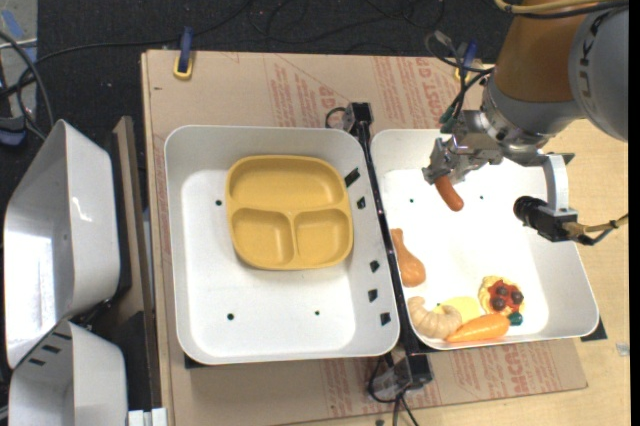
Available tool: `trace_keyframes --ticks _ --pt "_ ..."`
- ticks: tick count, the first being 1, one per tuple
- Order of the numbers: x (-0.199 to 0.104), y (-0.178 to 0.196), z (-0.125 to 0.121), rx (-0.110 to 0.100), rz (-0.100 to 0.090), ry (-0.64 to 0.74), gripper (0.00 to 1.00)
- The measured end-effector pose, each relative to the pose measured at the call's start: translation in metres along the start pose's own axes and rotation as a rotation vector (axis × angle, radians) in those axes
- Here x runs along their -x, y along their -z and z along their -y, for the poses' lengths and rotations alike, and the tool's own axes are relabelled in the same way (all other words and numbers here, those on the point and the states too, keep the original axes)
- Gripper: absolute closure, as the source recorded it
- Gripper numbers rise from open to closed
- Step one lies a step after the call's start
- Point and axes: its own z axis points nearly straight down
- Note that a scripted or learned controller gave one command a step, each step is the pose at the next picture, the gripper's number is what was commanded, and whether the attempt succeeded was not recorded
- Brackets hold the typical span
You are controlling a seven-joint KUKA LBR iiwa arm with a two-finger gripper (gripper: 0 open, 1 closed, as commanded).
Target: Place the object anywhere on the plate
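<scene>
On the desk (pixel 260 89), the left bin (pixel 200 314) carries a yellow plate (pixel 290 211) with three compartments, sitting a little toward twelve o'clock of the bin's middle. Across the black divider, the right bin (pixel 560 264) holds loose play food: a chicken drumstick (pixel 406 259) lies near the bin's nine o'clock edge, and down at six o'clock a pale lumpy piece (pixel 433 317), a carrot (pixel 480 327), a yellow slice (pixel 462 306) and a small berry tart (pixel 501 295) crowd together. Up at eleven o'clock of that bin the pincer (pixel 447 176) is clamped on one end of a small sausage (pixel 451 194), which dangles slantwise above the white floor, well apart from the plate.
</scene>
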Motion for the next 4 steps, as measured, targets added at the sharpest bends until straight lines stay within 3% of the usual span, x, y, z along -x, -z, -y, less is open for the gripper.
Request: trace_keyframes --ticks 2,4 --pt "-0.098 0.003 -0.013 0.002 0.000 0.001 1.00" --pt "-0.199 -0.017 -0.025 0.002 0.000 0.001 1.00"
